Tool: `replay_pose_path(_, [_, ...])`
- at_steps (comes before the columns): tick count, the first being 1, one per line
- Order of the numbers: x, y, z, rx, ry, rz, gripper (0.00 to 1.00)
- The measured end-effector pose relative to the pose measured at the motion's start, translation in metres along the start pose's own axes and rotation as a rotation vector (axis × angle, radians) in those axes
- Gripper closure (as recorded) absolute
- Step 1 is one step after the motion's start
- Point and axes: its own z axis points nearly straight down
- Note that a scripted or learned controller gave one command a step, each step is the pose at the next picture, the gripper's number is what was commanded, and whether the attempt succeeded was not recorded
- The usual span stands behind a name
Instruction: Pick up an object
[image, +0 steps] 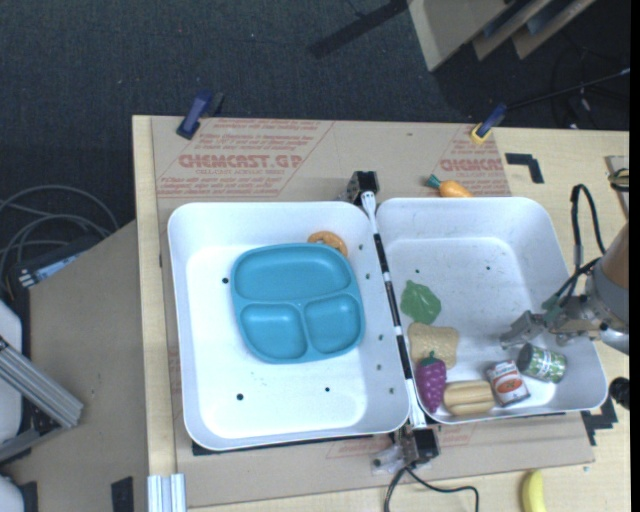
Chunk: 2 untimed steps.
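Where right bin (470, 225) crowds: 2 cans (527, 372), 1 grapes (431, 383).

Dark blue carpet (150, 60) all round. Pale wooden surface (150, 300) under brown cardboard (240, 155) printed in red, pinned at the far edge by a blue clamp (198, 113) and a blue-and-yellow one (489, 122). Grey cables (45, 230) coiled at left, above a metal rail (40, 385). Beige furniture (500, 30) top right.
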Motion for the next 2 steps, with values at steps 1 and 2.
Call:
replay_pose_path(1, [0.027,0.075,-0.003,-0.003,0.002,-0.004,0.00])
replay_pose_path(2, [-0.008,0.190,0.047,0.006,0.019,-0.008,0.00])
